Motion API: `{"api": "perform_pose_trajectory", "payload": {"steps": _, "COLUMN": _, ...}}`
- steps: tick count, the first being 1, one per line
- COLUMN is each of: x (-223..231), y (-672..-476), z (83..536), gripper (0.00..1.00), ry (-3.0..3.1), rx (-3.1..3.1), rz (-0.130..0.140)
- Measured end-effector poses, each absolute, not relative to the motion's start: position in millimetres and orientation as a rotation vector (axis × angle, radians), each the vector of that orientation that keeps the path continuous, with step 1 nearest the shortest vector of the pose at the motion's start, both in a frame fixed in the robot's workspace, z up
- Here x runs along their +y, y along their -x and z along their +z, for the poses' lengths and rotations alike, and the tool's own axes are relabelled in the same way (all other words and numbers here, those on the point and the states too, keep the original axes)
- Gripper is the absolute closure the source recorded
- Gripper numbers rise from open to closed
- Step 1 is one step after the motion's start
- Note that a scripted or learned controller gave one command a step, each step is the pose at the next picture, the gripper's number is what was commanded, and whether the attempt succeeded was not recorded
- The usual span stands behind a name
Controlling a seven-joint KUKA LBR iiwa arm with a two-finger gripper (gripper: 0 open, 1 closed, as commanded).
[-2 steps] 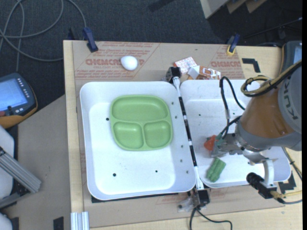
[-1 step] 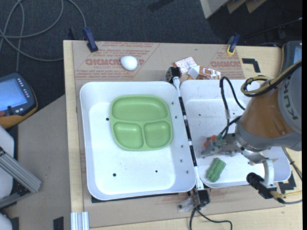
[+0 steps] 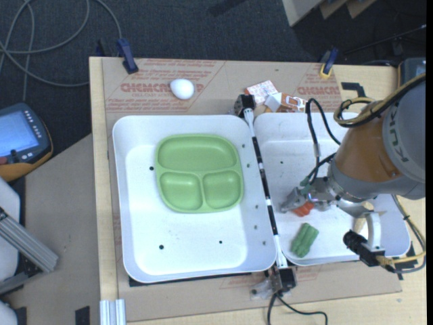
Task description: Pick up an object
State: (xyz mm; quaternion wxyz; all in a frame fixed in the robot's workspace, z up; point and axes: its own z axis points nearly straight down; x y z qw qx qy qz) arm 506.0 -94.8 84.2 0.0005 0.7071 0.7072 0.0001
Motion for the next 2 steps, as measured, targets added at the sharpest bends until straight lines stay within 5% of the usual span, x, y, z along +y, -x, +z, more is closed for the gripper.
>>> {"api": "perform_pose_trajectory", "payload": {"steps": 1, "x": -94.6, "y": -506.4, "z": 94.4, "gripper": 1.0, "ry": -2.22, "rx": 2.219, "rz": 0.002}}
{"api": "perform_pose_trajectory", "payload": {"steps": 2, "x": -33.5, "y": -549.4, "z": 185.4, "gripper": 1.0, "ry": -2.218, "rx": 2.223, "rz": 0.004}}
